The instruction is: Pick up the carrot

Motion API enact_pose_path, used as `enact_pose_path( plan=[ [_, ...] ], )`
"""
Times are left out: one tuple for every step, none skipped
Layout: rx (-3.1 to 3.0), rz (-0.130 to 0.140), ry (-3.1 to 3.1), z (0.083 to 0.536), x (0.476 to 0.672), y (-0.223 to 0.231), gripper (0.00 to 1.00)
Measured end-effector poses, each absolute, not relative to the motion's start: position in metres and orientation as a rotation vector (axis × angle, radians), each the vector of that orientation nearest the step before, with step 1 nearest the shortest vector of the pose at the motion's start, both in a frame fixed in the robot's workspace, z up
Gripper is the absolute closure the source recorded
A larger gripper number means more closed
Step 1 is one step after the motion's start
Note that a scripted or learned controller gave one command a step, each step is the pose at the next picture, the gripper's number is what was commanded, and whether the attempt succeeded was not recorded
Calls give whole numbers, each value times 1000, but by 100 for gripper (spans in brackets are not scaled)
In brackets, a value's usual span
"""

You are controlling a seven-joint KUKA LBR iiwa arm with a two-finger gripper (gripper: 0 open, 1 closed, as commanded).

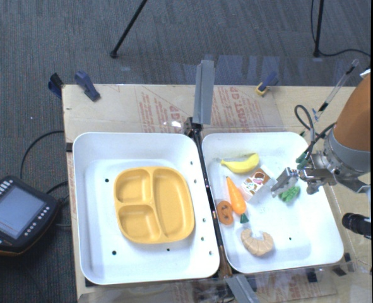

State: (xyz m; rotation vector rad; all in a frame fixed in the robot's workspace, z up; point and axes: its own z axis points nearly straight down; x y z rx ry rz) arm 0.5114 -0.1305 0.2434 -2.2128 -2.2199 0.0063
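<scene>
The carrot (236, 197), orange with a small green tip at its near end, lies in the right bin (312, 245) close to the left wall, pointing toward the front. My gripper (298, 181) hangs over the right part of that bin, well to the right of the carrot. Its fingers (284, 180) stand apart and nothing sits between them.
In the right bin also lie a banana (240, 163), a small printed carton (255, 183), a green piece (291, 194) just below the gripper, an orange slice (224, 211) and a croissant (257, 242). A yellow divided plate (153, 204) sits in the left bin (94, 169).
</scene>
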Motion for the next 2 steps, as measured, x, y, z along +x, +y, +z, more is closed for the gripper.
enact_pose_path(
  plan=[
    [-2380, -7, -2054, 110, 539, -113, 0],
    [-2312, 3, -2120, 86, 568, -83, 0]
  ],
)
